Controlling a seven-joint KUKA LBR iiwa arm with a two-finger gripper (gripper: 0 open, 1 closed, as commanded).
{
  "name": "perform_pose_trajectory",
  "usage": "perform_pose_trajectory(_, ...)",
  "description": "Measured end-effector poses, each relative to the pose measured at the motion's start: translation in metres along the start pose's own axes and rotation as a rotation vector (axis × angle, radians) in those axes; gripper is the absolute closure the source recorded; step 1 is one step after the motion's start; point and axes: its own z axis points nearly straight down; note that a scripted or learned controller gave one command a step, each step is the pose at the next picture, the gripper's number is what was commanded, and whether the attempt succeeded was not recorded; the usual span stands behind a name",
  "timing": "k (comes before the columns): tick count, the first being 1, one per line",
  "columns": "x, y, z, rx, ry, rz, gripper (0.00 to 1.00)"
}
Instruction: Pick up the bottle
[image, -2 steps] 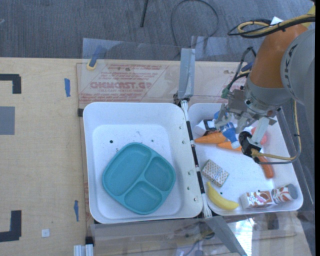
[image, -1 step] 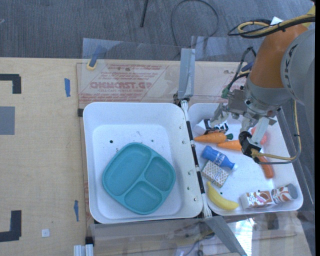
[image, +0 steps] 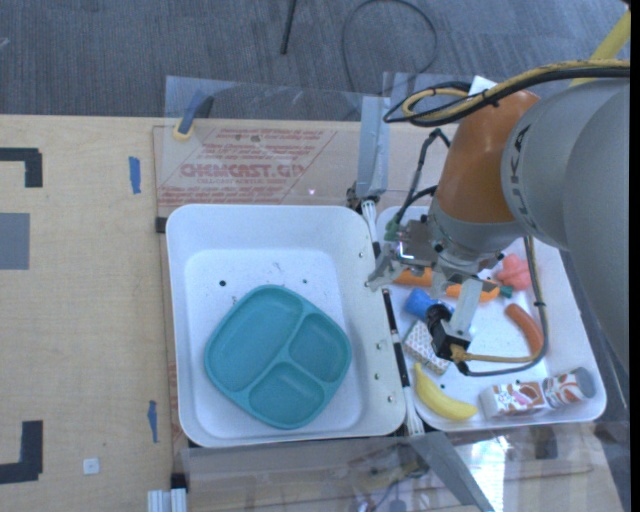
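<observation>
Bottle (image: 535, 393) with a white body and a red-and-white label lies on its side in the near right corner of the right bin (image: 575, 340). Just to its left a yellow banana (image: 443, 399) rests against the near wall. Farther in are a red-brown sausage (image: 527, 328), a small checkered piece (image: 420, 345), a blue piece (image: 420, 300) and a pink one (image: 514, 270). The gripper (image: 400, 258) hangs over the far left part of this bin, near the wall shared with the left bin (image: 200, 240), well apart from the bottle. I cannot tell whether the jaws are apart or together. A teal divided plate (image: 278, 355) lies in the left bin on the pale wooden table (image: 80, 350).
</observation>
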Motion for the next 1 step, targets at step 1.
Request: perform_pose_trajectory(1,-0.0096,0.0082,-0.0160,-0.005,0.000,0.123,0.00)
